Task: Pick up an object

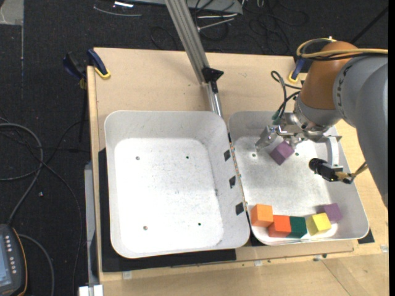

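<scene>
A purple block (282, 152) hangs tilted above the floor of the right bin (345, 193), between the fingers of my gripper (281, 142), which is shut on it. The grey arm with its orange band (322, 85) comes in from the upper right. Along the right bin's near wall lie an orange block (262, 214), a red-orange block (281, 224), a green block (298, 227), a yellow block (319, 223) and a small purple block (333, 212).
The left bin (163, 184) sits beside the right one, with a shared ridge carrying black clips (233, 180). A metal pole (188, 36) slants down to the bins' far edge. A black cable fitting (324, 169) hangs over the right bin.
</scene>
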Controlling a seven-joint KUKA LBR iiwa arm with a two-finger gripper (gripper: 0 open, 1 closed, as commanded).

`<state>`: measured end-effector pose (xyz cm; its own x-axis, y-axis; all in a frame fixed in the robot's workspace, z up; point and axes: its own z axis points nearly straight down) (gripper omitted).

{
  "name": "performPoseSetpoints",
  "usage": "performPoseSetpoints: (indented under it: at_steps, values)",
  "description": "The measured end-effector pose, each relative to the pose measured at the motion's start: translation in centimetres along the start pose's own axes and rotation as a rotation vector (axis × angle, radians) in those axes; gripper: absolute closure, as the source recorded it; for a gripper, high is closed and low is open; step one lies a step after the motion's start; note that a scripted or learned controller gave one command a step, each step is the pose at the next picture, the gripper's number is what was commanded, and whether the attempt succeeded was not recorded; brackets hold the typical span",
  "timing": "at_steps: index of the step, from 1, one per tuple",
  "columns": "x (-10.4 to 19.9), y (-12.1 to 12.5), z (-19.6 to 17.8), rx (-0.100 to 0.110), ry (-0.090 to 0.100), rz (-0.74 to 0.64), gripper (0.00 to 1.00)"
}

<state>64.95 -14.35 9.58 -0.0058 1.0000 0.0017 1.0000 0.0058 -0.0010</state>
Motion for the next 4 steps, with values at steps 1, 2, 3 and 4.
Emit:
performPoseSetpoints:
  at_steps: [1,2,3,4]
  values:
    - [-0.3,0.1,-1.1,-0.004,-0.003,0.005,1.00]
    - [-3.4,-3.5,-6.4,-0.004,-0.004,0.010,1.00]
    - [-3.1,-3.4,-6.0,-0.002,-0.002,0.006,0.00]
    - [-1.7,-4.2,0.2,-0.002,0.001,0.005,0.00]
